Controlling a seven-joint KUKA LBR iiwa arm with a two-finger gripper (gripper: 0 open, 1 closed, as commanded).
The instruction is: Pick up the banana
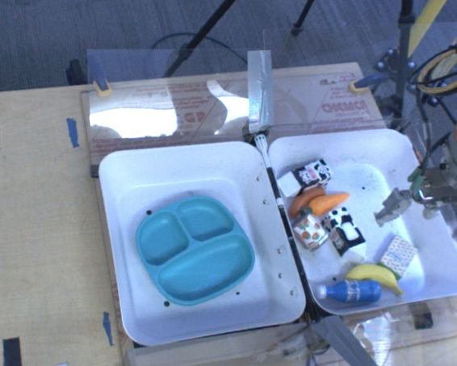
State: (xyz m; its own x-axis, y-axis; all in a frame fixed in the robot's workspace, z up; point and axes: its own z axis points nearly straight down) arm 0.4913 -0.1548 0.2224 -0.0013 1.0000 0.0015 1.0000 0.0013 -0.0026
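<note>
Grey carpet and black stand legs lie behind a pale wooden bench [31,239] marked with black squares and bits of blue tape. Along the far side of the bins runs a clear panel [204,107] with mirrored red lettering that is too faint and reversed to read. Two shallow white bins sit side by side, touching at their inner rims. In the left bin [115,182] lies a teal divided plate [195,248] with three compartments. The right bin [441,269] holds a cluster of small things: a black-and-white carton [313,174] near the far wall, an orange carrot [328,202] just in front of it, a small printed packet [310,230] and another black-and-white box [347,230] beside that; their printing is too small to make out. Nearer the front rim lies the banana [374,273], yellow, curved, resting against a blue bottle [352,291] with a white label whose text is illegible. A patterned card [398,254] sits just beside the banana's right end. From the right edge the arm reaches over the right bin, and its gripper [395,204] hangs above bare bin floor, apart from the banana and farther back. Whether its fingers are parted cannot be told from this angle, and nothing is seen between them.
</note>
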